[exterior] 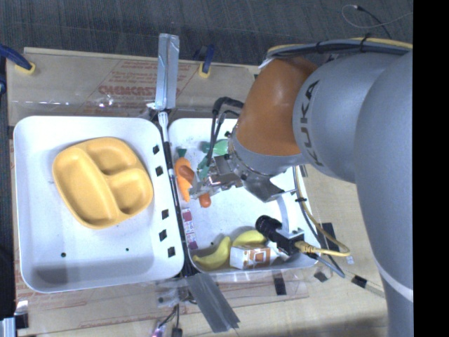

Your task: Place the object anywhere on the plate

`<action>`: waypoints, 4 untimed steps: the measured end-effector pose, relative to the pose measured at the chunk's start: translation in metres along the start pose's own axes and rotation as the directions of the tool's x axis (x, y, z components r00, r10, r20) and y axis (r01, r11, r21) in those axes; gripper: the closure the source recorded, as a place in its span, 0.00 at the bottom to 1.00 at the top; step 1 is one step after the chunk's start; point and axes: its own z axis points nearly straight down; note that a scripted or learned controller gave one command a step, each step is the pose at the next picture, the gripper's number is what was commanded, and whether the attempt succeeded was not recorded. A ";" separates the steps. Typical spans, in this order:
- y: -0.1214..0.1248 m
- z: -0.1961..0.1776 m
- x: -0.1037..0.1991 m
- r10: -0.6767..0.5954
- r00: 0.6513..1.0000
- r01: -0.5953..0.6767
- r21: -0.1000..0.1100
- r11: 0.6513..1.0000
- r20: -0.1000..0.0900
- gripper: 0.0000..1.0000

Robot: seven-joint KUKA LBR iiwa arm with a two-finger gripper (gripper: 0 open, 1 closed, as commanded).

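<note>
My claw [204, 182] hangs low in the right bin [231, 216] at the carrot [184, 176] near its 9 o'clock wall (whether it grips, I cannot tell), so nothing lies yet on the plate [102, 181] in the left bin [35, 244].

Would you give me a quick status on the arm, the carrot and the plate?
Gripper low in right bin, at the carrot; grasp unclear. Yellow plate sits in left bin. Bin divider lies between carrot and plate.
</note>
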 end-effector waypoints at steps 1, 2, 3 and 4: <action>-0.006 -0.016 -0.008 -0.077 0.997 0.078 -0.003 0.997 0.003 1.00; 0.039 -0.055 0.078 0.141 0.990 -0.141 0.000 0.990 0.003 1.00; 0.041 -0.006 0.065 0.151 0.988 -0.151 0.002 0.988 0.002 1.00; 0.067 -0.048 -0.016 0.104 0.995 -0.104 0.000 0.995 0.002 1.00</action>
